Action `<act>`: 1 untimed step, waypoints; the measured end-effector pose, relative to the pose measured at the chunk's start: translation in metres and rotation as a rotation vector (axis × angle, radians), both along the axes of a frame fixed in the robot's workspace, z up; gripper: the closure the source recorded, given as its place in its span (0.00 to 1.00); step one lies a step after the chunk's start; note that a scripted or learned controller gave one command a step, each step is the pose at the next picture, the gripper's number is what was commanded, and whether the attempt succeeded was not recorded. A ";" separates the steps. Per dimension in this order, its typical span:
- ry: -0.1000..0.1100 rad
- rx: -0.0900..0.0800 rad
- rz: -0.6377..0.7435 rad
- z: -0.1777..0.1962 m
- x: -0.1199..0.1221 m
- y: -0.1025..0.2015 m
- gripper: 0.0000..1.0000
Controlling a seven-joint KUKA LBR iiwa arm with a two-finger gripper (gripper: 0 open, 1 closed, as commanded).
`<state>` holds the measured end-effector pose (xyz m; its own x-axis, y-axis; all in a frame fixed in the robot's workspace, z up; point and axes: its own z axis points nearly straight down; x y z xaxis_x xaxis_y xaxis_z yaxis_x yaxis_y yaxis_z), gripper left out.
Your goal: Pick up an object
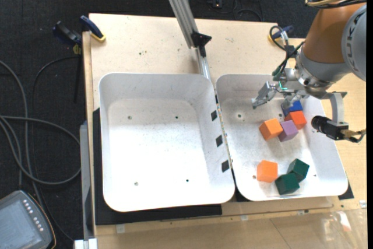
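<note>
My gripper [274,100] hangs over the upper part of the right bin [245,86], below the orange wrist band. Its fingers are spread open, and one grey finger [260,97] points left with nothing held between them. Just right of the gripper lies a blue block [294,107], touching a red-orange block [299,119]. A purple block [288,130] and an orange block [270,128] sit side by side below the gripper. Nearer the front lie another orange block [267,171] and two dark green blocks [299,168] [287,183].
The left bin [111,125] stands beside the right one, their rims meeting in the middle. A slanted metal pole [178,0] comes down to the bins' back edge. A black fitting [329,125] juts over the right bin's right rim.
</note>
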<state>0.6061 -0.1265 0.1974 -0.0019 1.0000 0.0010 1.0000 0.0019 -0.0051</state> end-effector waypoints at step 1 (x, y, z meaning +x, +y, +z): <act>-0.005 -0.001 -0.001 0.003 0.001 0.000 0.00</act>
